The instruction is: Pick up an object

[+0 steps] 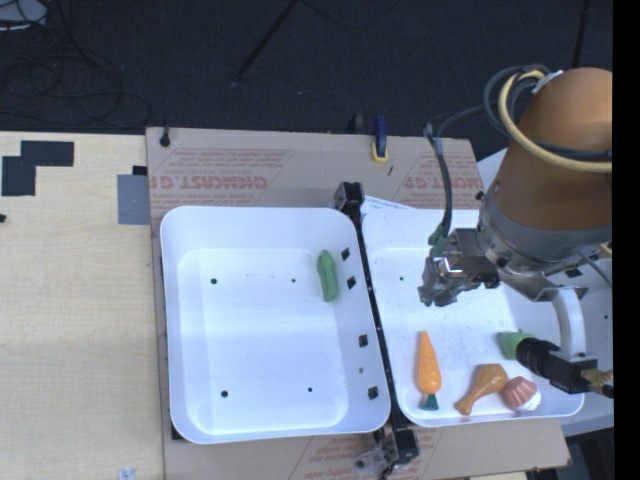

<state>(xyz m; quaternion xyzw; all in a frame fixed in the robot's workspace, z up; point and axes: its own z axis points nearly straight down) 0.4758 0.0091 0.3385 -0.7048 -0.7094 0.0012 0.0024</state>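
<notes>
My gripper (436, 290) hangs over the right bin (400, 238), near its middle, above the bin floor. Nothing shows between its dark fingers. An orange carrot (428, 364) with a green tip lies just below the gripper, toward the bin's front. To its right rest a tan drumstick (481, 387) and a pink shrimp-like piece (520, 392). A green object (512, 344) peeks out by the arm's right side. A green pickle (327, 274) lies in the left bin (190, 298) against its right wall.
A black divider with clamps (362, 298) runs between the two bins. The bins sit on a cardboard sheet (260, 168) on a pale wooden bench. The arm's grey and orange body (555, 178) covers the right bin's far right side.
</notes>
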